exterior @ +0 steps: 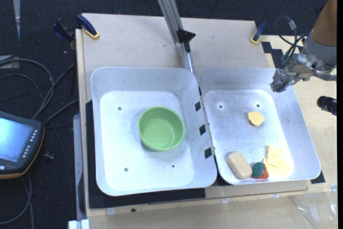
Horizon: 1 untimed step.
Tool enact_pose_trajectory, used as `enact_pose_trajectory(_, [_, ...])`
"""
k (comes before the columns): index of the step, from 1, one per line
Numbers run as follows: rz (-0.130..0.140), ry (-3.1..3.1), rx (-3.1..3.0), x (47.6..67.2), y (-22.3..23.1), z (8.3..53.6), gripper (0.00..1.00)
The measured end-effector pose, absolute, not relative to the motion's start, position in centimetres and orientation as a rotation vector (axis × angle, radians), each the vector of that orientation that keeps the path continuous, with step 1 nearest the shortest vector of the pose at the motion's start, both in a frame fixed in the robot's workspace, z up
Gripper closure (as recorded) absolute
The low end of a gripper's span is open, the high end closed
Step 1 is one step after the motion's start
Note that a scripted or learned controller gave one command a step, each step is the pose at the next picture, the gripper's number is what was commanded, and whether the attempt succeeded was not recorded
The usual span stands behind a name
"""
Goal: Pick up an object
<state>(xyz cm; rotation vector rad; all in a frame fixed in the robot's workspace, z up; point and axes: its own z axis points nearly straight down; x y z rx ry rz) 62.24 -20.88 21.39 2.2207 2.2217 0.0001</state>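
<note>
Hovering with the gripper (279, 85) above the right bin's (236, 98) far rim, grip state impossible to tell, not yet lifting the yellow piece (256, 118) or tan block (239, 164).

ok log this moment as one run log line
gripper: over right bin's far right rim, nothing visibly held | right bin: yellow piece, tan block | left bin: green bowl

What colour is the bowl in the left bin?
Light green, inside and out; the bowl shows plainly in the camera view.
</note>
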Motion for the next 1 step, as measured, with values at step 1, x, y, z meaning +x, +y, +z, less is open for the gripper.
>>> enact_pose_trajectory(1, [0.0, 2.222, 2.221, 62.24, -20.88, 21.39, 0.0])
